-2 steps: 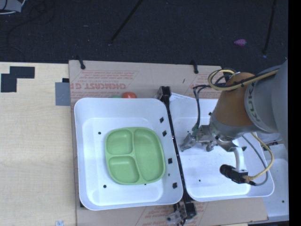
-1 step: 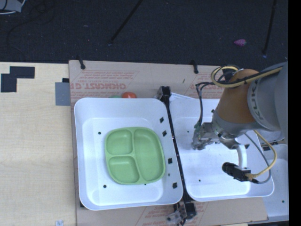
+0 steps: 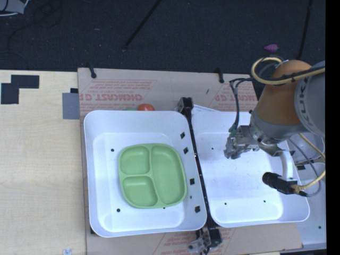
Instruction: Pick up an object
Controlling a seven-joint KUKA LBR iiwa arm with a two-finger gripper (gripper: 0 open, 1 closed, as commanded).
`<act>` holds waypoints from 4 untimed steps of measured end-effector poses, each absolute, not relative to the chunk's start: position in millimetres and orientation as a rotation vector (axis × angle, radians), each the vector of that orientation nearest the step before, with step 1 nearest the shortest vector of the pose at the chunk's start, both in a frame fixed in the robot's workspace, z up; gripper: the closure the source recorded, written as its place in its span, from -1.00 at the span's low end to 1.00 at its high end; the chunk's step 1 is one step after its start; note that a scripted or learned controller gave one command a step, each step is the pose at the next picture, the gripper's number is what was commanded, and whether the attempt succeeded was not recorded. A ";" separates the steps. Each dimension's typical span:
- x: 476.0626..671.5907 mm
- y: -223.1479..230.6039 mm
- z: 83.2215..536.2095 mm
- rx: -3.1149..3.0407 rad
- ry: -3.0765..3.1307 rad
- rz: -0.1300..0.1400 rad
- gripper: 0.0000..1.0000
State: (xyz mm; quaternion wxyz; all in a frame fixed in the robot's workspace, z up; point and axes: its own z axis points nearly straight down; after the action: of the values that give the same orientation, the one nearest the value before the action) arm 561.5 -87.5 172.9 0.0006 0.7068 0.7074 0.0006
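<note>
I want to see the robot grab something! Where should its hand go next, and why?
Probably sideways toward the left bin. The gripper hangs over the right bin, with nothing between it and the bin floor to grab. The green divided plate lies flat in the left bin, so that looks like the likeliest thing to reach for.

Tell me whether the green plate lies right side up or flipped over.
Right side up: the green plate shows its three hollow compartments facing up, flat in the left bin.

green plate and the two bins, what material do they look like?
Green plate: looks like moulded plastic, matte, one even colour with soft rounded dividers between three compartments. Left bin and right bin: probably thin formed plastic, smooth white with a slight sheen and rounded corners; could be coated metal, hard to tell.
</note>
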 end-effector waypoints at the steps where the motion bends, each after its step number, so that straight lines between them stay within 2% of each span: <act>1: 557.6 -95.8 232.6 2.220 2.219 0.003 1.00; 2: 557.8 -97.2 249.3 2.222 2.221 0.000 1.00; 3: 561.2 -44.3 239.1 2.221 2.229 -0.002 1.00; 4: 584.8 9.3 240.3 2.217 2.229 0.000 1.00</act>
State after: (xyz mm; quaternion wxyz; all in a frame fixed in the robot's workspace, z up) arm 584.8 9.3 240.3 -0.0011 0.7053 0.7089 0.0001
